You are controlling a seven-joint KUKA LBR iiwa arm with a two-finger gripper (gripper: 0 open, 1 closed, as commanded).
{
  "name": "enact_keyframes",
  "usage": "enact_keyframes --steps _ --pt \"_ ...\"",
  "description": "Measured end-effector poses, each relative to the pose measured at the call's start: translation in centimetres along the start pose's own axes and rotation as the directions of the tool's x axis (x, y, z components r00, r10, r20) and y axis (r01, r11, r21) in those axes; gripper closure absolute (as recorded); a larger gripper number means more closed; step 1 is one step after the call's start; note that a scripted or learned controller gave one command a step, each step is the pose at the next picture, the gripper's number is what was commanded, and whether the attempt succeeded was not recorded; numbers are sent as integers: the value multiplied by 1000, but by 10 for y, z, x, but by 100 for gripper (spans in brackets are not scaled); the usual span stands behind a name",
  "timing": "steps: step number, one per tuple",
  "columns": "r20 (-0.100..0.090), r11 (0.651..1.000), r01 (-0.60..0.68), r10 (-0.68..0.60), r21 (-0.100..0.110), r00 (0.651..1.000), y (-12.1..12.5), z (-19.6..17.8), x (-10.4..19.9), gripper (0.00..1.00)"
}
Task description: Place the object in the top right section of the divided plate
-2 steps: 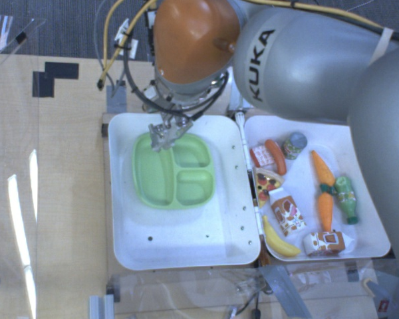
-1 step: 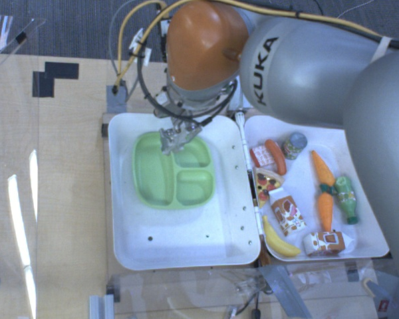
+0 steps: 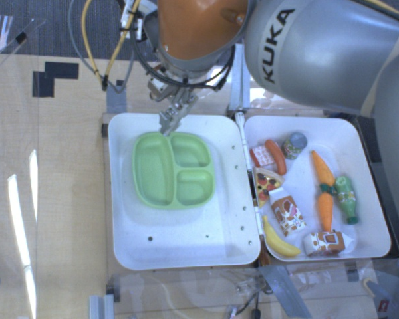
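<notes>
Hovering over the divided plate's (image 3: 173, 171) top edge, the pincer (image 3: 168, 123) carries nothing visible; its spread cannot be told.

Divided plate (image 3: 173, 171) in left bin (image 3: 186, 244), toy foods — carrots (image 3: 324, 185), banana (image 3: 279, 239) — in right bin (image 3: 366, 171)

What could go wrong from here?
1. The gripper sits at the green divided plate's top rim with nothing visible between its fingers; the place may happen with no object.
2. It hangs over the divider, so a drop could land in the wrong section.
3. Descending could nudge the plate.
</notes>
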State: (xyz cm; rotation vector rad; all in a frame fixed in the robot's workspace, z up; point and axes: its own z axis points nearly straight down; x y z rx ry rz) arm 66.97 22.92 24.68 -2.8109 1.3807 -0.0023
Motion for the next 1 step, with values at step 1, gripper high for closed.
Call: enact_keyframes --steps 1 --pt "0 999 35 -35 -1 999 10 -53 -6 100"
